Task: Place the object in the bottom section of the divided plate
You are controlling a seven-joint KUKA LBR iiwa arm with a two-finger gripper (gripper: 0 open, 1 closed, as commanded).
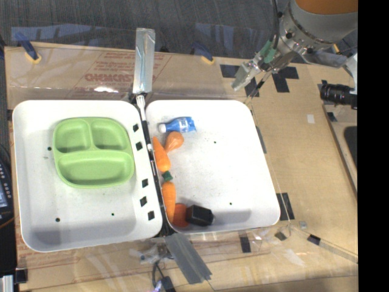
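The tool (245, 81) hangs over the tabletop beyond the right bin's (243, 163) far right corner, fingers slightly parted, holding nothing. The green divided plate (94, 152) lies in the left bin (36, 212). Carrots (161, 154), a blue bottle (179, 125) and a black block (199, 215) lie along the right bin's left side.

A brown bench (316, 181) marked with black tape carries two white bins side by side, the left bin (36, 224) touching the right bin (255, 181).

I see the divided plate (94, 151) in the left bin (36, 224). In the right bin (243, 163), a bottle (178, 125) lies at 11 o'clock, carrots (161, 154) run down its 9 o'clock wall, and a block (199, 215) sits at 7 o'clock. The gripper (246, 78) hangs beyond its 1 o'clock corner.
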